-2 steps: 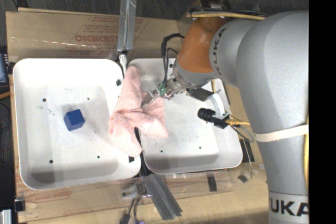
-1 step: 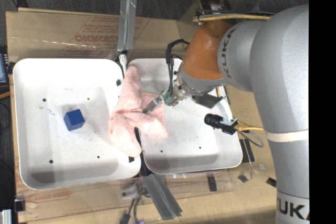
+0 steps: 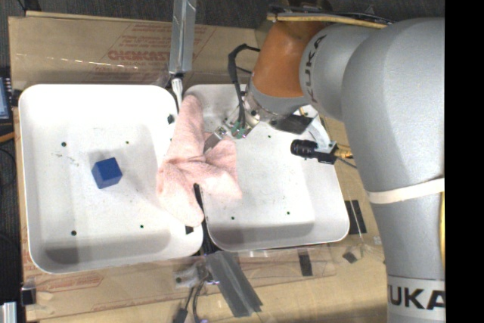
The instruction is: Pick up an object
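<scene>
the gripper (image 3: 219, 134) is set at the pink cloth (image 3: 198, 166) draped over the wall between both bins (image 3: 45, 163). whether the pincer is released or clenched cannot be told. the limp cloth may be pinched too thinly and slip, or be snagged on the wall when lifted.

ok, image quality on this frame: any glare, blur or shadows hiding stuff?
Camera view: even overhead light; the white bins are bright, near blown out, with soft shadows along their lower walls. The blue cube and pink cloth read sharp. The gripper is small and dark against the cloth, its detail hard to read.
</scene>
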`<state>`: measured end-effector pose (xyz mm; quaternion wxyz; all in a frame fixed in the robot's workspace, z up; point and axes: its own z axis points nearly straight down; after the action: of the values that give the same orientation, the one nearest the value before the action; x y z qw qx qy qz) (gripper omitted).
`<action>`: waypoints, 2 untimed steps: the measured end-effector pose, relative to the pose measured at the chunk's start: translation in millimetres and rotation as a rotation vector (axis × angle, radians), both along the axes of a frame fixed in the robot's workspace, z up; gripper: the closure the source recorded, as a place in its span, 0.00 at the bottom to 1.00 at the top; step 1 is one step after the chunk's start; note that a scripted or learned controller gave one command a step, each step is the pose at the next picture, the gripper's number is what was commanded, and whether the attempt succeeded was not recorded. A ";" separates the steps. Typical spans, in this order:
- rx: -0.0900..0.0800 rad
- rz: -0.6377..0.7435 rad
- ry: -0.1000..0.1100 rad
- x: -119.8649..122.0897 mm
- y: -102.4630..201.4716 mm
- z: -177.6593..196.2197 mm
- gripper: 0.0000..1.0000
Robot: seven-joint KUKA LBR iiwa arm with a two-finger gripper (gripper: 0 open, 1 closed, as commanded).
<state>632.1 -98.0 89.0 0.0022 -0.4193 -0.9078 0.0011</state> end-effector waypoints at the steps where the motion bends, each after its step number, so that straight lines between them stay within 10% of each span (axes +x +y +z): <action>1: 0.000 0.003 0.005 -0.3 0.0 7.0 1.00; 2: -0.001 0.003 0.005 -0.3 0.0 7.0 0.00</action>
<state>631.8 -98.1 96.0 0.0044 -0.4179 -0.9085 0.0024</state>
